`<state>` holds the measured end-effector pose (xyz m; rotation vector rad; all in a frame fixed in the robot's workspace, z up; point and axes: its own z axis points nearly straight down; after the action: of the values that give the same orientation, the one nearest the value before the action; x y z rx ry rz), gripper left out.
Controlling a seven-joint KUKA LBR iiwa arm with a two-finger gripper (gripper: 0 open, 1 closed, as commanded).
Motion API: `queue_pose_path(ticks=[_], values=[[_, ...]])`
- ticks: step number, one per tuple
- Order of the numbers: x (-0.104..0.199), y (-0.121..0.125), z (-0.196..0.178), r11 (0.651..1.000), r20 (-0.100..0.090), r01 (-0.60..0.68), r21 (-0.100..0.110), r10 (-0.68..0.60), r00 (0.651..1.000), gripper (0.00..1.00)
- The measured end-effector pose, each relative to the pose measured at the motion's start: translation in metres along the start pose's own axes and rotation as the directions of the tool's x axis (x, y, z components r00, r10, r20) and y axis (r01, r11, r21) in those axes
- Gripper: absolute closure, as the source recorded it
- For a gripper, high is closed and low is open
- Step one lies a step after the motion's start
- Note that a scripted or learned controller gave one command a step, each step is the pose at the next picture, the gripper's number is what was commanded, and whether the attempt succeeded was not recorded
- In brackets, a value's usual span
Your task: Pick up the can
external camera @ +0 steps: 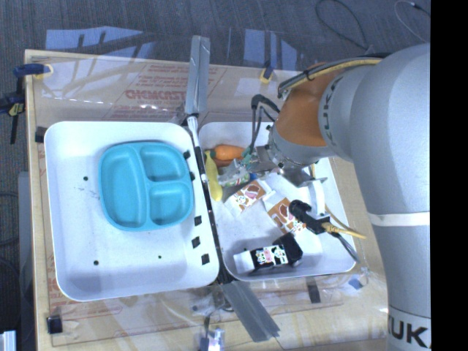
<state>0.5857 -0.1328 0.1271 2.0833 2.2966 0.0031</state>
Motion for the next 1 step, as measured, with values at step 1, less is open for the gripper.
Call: queue_pose_path(ticks=[1], values=[[0.0186, 0.0106, 0.0281, 0.974, -0.01, -0.226, 0.022, 0.227, 0.974, 0.0]])
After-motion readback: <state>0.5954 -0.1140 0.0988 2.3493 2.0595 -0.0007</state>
